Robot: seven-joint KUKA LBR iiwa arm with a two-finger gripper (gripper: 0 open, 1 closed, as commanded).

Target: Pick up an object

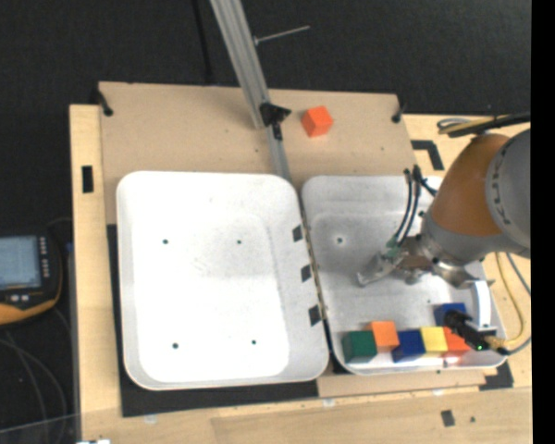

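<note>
Camera view: tool (375, 271) over the right bin (351, 202); whether spread or pressed together cannot be told. Blocks, likely light, stiff, smooth-sided, best pinched across flat opposite faces. Count below the tool, along the bin's near wall: one green block (358, 344), one orange block (385, 333), one blue block (409, 343), one yellow block (434, 339). One orange cube (316, 121) lies well above the tool on the counter (194, 128). Left bin (203, 276): one.

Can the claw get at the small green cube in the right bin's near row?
Probably yes: the green cube sits at the row's left end, its top uncovered, and the claw hangs just above it.
</note>
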